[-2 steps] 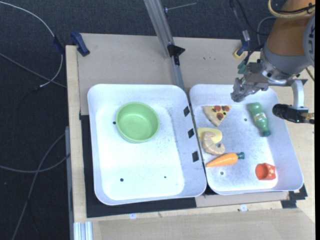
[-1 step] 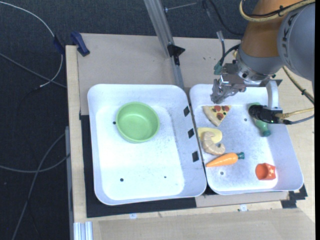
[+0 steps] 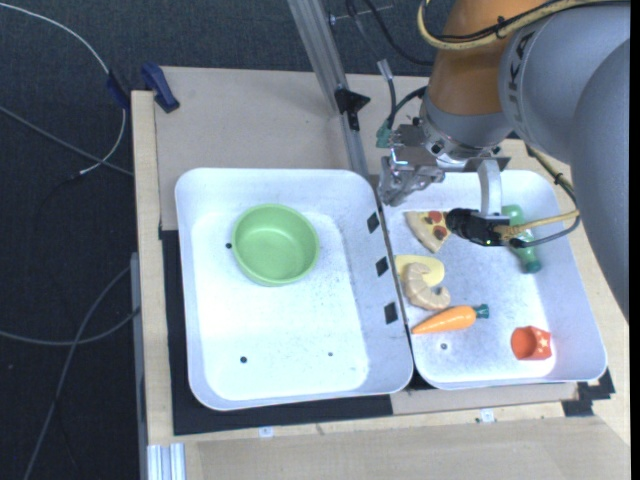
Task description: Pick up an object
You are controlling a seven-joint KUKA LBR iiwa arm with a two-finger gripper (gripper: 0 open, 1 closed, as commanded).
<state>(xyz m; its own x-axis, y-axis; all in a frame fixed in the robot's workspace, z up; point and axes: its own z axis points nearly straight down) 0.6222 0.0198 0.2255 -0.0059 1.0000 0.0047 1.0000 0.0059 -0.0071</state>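
Note:
My gripper (image 3: 399,185) hangs over the far left corner of the right bin (image 3: 575,308), just above the divide between the two bins. Nothing is visibly held in it. Just to its right, a little nearer the front, lies a pizza slice toy (image 3: 429,229). In front of that are a pale yellow curved piece (image 3: 420,279) and an orange carrot (image 3: 445,319). A green object (image 3: 521,240) sits near the right side and a red piece (image 3: 530,343) at the front right. A green bowl (image 3: 275,243) stands in the left bin (image 3: 300,358).
A slanted metal pole (image 3: 325,53) rises behind the bins, close to the gripper. The big grey arm with its orange band (image 3: 480,53) covers the far right. Black clips (image 3: 382,265) line the divide between the bins. A blue clamp (image 3: 158,86) sits at the bench's far left corner.

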